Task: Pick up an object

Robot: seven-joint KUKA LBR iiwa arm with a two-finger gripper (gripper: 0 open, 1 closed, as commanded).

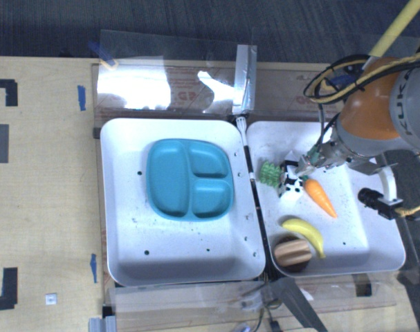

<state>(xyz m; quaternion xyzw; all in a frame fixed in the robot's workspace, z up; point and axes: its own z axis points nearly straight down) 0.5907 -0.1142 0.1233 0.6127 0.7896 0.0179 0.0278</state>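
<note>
While jaws (308,163) hover beside carrot (321,197) | jaw state: cannot tell | banana (305,232) nearby

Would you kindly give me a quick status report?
Gripper low in right bin, beside black-and-white toy. Carrot, banana lying free. Nothing blocking.

The grey arm (396,109) with its orange band reaches in from the right, wrist angled down-left, its gripper (308,163) low, apparently pointing downward, too blurred to read further.
</note>
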